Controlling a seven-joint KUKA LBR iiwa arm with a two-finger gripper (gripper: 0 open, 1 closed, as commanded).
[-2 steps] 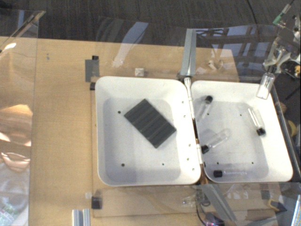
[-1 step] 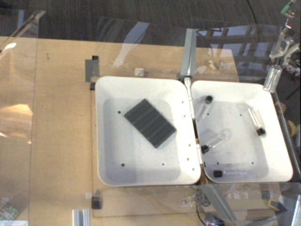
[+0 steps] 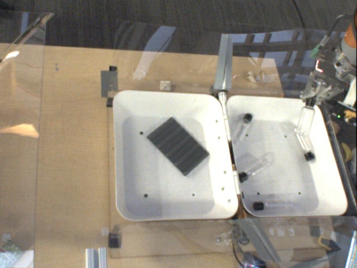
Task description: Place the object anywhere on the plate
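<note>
The two-finger gripper [image 3: 310, 96] hangs at the far right edge of the right-hand shallow white bin [image 3: 329, 205], and a clear plastic tube with a black cap [image 3: 304, 128] reaches down from it toward the bin floor; whether the fingers actually clasp the tube's top, or how wide they stand, I cannot tell. Three more clear capped tubes lie in that bin: one near its left wall [image 3: 243, 124], one in the middle [image 3: 255, 167], one along the near side [image 3: 274, 205]. The dark grey ribbed rectangular plate [image 3: 178, 146] lies turned at an angle on the floor of the left-hand white bin [image 3: 128, 200], well apart from the gripper. Doing this step well probably means confirming a firm grip before lifting, raising the tube clear of the ridge between the bins, and releasing it low over the plate's middle, so it cannot roll off
</note>
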